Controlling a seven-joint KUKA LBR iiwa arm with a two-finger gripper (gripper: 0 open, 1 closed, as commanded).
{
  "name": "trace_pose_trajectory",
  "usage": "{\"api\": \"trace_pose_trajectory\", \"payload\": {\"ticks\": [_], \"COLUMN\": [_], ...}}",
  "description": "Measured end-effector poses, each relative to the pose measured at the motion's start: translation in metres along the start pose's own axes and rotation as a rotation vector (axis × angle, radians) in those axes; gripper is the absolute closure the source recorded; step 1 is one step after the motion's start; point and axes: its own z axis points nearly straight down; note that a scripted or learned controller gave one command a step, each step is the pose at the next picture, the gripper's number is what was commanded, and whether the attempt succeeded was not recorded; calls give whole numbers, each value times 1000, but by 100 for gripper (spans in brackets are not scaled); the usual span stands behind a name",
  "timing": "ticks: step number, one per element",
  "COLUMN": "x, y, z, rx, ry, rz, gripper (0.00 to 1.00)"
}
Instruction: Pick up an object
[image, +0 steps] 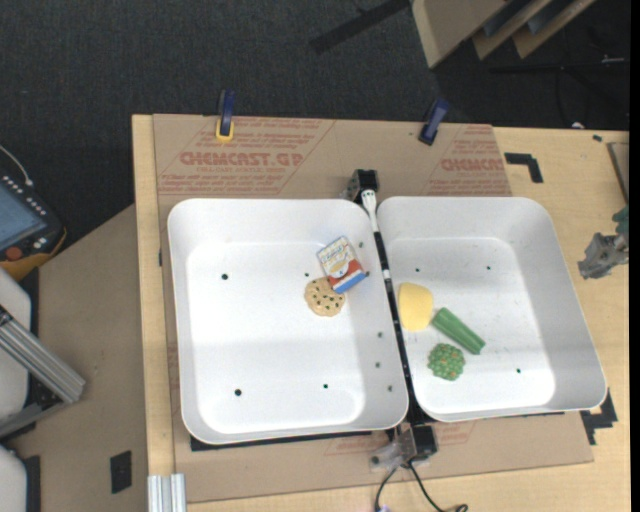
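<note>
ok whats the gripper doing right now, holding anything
Gripper: at the far right edge of the bench, outside both bins; holding nothing that can be seen, and open or closed cannot be told.

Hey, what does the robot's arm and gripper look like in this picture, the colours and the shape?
What looks like the gripper is a small, dull grey shape with a jagged outline at the picture's right edge, over the tan bench just beside the right-hand white bin. It is too small and blurred to make out any markings or cables.
</note>
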Motion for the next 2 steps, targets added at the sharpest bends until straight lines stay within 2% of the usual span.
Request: {"api": "trace_pose_trajectory", "payload": {"ticks": [1,2], "x": [0,0], "y": [-39,-38], "z": [12,39], "rx": [9,10], "ry": [5,5], "rz": [5,3], "gripper": [100,100]}}
